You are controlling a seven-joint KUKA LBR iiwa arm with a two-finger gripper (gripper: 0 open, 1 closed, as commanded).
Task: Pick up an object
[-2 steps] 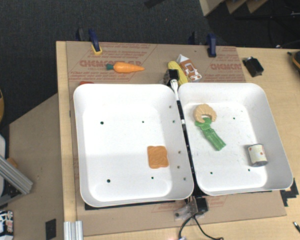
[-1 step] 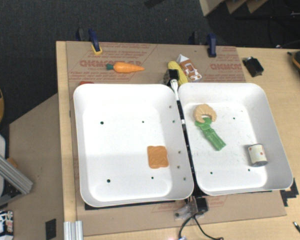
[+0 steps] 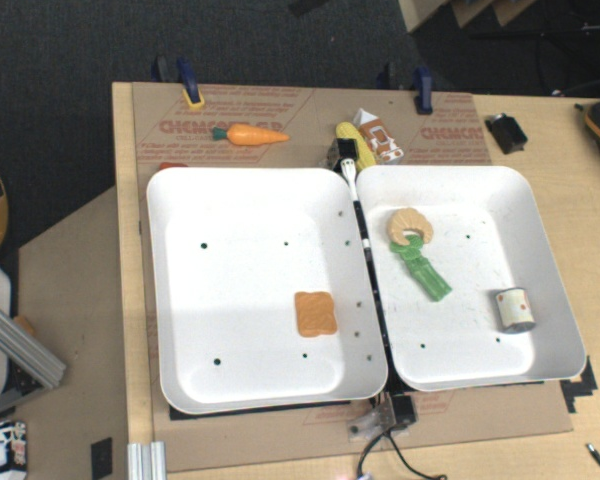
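An orange, waffle-like square [image 3: 315, 314] lies in the left bin [image 3: 180, 268], toward its lower right. In the right bin [image 3: 540, 268] a tan ring-shaped piece [image 3: 409, 227] rests against the top of a green toy with a handle [image 3: 422, 270]. A small grey and white can [image 3: 515, 309] lies on its side near that bin's right wall.
Behind the bins on the cardboard lie a toy carrot [image 3: 252, 136], a yellow banana-like piece [image 3: 354, 142] and a brown and white packet [image 3: 381, 142]. Two blue and yellow clamps [image 3: 190, 86] [image 3: 422, 90] hold the board's far edge. A black block [image 3: 506, 132] sits at the back right.
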